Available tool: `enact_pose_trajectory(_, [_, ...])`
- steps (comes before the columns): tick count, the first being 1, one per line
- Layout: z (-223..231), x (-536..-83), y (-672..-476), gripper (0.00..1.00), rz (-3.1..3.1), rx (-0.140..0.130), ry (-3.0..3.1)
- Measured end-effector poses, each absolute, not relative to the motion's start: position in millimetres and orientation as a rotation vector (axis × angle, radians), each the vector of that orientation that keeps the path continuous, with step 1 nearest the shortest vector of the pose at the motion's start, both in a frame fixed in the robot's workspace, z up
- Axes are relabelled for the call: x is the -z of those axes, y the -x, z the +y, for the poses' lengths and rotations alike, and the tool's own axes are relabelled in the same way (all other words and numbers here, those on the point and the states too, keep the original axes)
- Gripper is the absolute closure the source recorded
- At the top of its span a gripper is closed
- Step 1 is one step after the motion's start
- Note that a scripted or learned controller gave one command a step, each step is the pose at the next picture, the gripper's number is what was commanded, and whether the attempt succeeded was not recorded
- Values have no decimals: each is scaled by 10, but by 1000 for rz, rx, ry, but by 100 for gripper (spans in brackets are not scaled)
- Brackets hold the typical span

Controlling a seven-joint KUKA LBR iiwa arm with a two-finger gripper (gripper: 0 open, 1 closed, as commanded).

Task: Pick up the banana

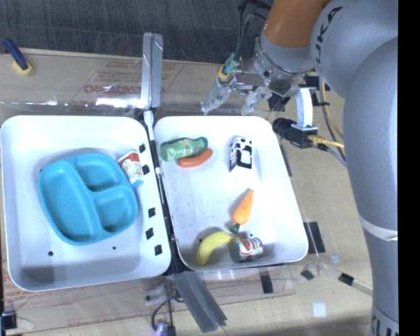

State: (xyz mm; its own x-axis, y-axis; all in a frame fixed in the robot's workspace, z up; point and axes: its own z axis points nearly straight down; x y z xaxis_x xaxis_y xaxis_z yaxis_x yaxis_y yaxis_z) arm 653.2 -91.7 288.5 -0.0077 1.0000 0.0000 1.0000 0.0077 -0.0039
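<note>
- Grey arm (357, 68): dark capital letters run along its upper casing, just right of the orange band (301, 9). They appear to spell "KUKA", seen at a slant and partly cut off.
- Cardboard sheet (115, 75) behind the left bin (14, 208): faint red printing, several lines inside an outlined shape. The words are too blurred to read.
- Small can (132, 166) at the tray's (87, 198) right edge: a red and white label, lettering too small to read.
- Black and white box (241, 152) in the right bin (283, 187): bold pattern, no legible words.
- Can (248, 248) beside the banana (213, 245): a printed label, unreadable.
</note>
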Motion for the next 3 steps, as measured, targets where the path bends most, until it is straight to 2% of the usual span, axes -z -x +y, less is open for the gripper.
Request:
enact_pose_trajectory(1, [-351,-2657,-5887,0,-2468,-5,1938])
enact_pose_trajectory(2, [-21,-3210,-5864,0,-2495,-2,1907])
enact_pose_trajectory(3, [723,-2920,-6228,0,-2314,-4,2124])
